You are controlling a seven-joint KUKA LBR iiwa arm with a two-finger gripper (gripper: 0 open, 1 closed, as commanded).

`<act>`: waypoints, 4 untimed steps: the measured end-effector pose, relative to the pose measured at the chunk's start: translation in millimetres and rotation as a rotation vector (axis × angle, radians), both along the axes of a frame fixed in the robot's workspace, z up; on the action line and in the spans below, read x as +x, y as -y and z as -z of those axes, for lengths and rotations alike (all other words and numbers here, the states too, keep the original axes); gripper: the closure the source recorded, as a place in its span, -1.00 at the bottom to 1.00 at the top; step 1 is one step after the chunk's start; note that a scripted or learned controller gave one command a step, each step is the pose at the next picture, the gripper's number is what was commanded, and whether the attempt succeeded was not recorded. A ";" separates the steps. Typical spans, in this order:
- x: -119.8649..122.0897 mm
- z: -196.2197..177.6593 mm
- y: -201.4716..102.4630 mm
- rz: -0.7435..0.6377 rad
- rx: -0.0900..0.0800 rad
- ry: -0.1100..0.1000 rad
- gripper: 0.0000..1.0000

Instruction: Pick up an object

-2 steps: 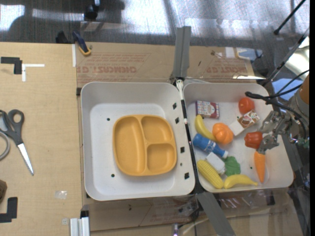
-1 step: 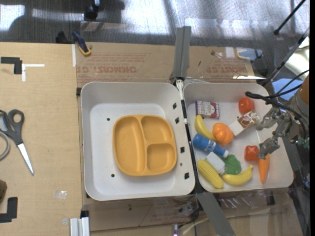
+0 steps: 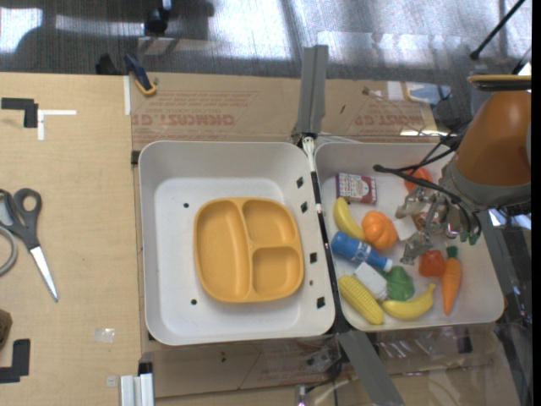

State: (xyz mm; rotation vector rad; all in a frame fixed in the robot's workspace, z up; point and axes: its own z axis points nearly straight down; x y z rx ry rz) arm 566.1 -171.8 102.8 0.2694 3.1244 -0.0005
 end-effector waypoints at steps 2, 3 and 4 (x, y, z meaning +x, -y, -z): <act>-33.2 -4.4 29.4 -0.168 0.012 0.013 1.00; -9.9 10.7 -23.2 0.130 0.001 -0.002 1.00; -28.5 -136.0 34.6 0.499 0.001 -0.001 1.00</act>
